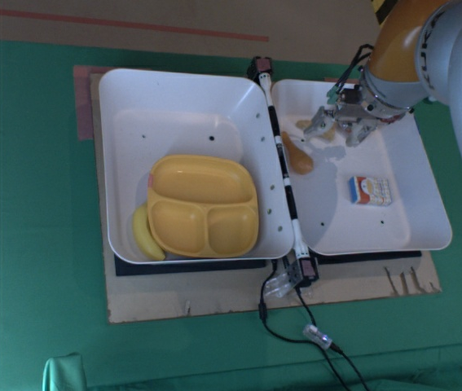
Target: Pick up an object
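**Tool spread above the right bin's far end, holding nothing**

Camera view: The grey arm with its orange band comes in from the right and carries the two-finger tool (pixel 336 129) over the far part of the shallow white right bin (pixel 414 190). Its fingers (pixel 319 123) stand wide apart, with nothing between them.

Just below and to the left of the tool, a brown pear-shaped object (pixel 299 157) lies on the bin floor close to the divider between the bins. A small flat carton printed in orange, white and blue (pixel 369 191) lies nearer the middle of the same bin, apart from the pear shape.

The shallow white left bin (pixel 173 104) holds a yellow plastic tray with three compartments (pixel 204 206). A yellow banana (pixel 145 235) lies against the tray's left edge, touching it.

Both bins rest on cardboard on the green surface (pixel 39 218).
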